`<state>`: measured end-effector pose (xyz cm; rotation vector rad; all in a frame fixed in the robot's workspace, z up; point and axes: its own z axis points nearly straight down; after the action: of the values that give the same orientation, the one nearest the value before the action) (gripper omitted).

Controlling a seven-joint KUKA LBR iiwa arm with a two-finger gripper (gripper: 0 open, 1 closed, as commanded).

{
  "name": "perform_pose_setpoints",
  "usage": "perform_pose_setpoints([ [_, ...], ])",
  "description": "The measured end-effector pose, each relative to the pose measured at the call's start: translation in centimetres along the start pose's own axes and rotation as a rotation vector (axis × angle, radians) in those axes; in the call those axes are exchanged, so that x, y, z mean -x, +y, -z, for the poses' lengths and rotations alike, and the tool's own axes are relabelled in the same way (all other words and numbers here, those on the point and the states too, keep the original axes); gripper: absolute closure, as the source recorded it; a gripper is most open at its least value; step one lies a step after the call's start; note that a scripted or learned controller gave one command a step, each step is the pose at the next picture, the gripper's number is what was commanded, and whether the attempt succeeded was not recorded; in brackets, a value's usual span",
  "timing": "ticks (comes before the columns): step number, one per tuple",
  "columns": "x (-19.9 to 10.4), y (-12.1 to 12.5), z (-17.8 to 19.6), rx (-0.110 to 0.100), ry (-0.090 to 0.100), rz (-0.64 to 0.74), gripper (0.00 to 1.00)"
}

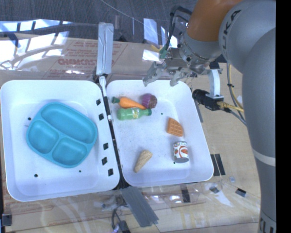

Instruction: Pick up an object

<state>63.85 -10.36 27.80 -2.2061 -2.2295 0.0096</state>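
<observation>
Gripper point(161, 79) hovers over the far edge of the right bin point(202, 152), above the rear rim, w/ arm point(252, 42) reaching in from the right. Fingers point(149, 79) are spread apart, tips pointing down-left; nothing sits between them, so no object is held. Judgement: this is a pre-grasp stance, open and raised so it can drop onto a target w/o knocking neighbours.

Pick candidates all lie in the right bin. Nearest the gripper, a cluster at the far-left area: carrot point(130, 102), orange w/ green top, lying flat; purple round item point(149, 100), touching or just beside the carrot tip (can't tell which); green bottle point(132, 113) on its side w/ yellow label, just in front of the carrot. Well apart from these: waffle-like orange square point(174, 127) near the right wall, small can point(181, 151) w/ red-white label standing upright, and cone point(142, 160) lying tilted near the front.

Left bin point(14, 178) carries a blue divided plate point(61, 134), 3 compartments, not a likely target.

Judgement: clustered items risk a double contact; isolated can or cone gives cleaner access.
</observation>
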Motion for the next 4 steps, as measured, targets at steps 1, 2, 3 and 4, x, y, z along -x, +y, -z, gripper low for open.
perform_pose_setpoints([
  [1,3.7,1.6,-16.6,-0.009,0.002,-0.027,0.0],
  [2,4.2,2.6,-17.3,0.024,-0.002,-0.029,0.0],
  [3,4.6,2.6,-17.5,0.024,-0.002,-0.074,0.0],
  [4,4.4,2.5,-16.7,0.017,-0.001,-0.065,1.0],
])
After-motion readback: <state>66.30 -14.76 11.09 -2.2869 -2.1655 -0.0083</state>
